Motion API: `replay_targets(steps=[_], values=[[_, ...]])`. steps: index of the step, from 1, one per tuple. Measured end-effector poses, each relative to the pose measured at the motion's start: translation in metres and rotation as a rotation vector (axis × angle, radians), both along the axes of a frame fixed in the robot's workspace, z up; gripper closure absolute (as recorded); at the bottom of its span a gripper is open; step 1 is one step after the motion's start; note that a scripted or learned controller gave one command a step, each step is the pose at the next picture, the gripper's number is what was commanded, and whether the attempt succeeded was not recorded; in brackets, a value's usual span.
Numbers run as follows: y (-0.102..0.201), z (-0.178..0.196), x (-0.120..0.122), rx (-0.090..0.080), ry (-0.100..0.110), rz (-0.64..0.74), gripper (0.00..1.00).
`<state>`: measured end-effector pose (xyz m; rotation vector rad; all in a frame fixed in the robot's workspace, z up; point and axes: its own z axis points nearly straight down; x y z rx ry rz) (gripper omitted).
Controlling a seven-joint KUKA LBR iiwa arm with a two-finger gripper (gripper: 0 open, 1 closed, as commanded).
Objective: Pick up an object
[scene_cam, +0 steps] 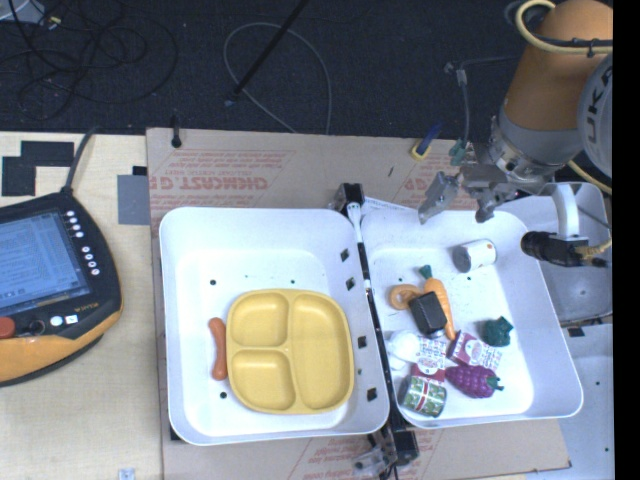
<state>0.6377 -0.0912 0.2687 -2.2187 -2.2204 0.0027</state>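
Note:
My gripper (460, 206) hangs over the back rim of the right bin (555, 368), open, with nothing between its fingers. Below it in that bin lie a small white and grey cylinder (475, 256), a carrot (439, 296), a black block (428, 313) and an orange ring (402, 296). Further forward are a teal toy (496, 330), purple grapes (472, 379), a green can (424, 396) and red and white packets (433, 354). The left bin (190, 268) holds a yellow divided plate (290, 350) and an orange sausage (217, 348).
A teach pendant with a lit screen (45, 278) lies on the bench at the left. Both bins rest on a cardboard sheet (260, 173). Cables (270, 58) run over the dark floor behind. A black clip (350, 200) sits where the bins meet.

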Motion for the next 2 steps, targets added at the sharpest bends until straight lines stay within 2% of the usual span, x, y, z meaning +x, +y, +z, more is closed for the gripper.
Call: replay_targets(steps=[1, 2], values=[[-0.005, -0.106, -0.065, 0.001, 0.003, -0.002, 0.0], [-0.008, -0.177, -0.03, 0.001, -0.006, 0.001, 0.0]])
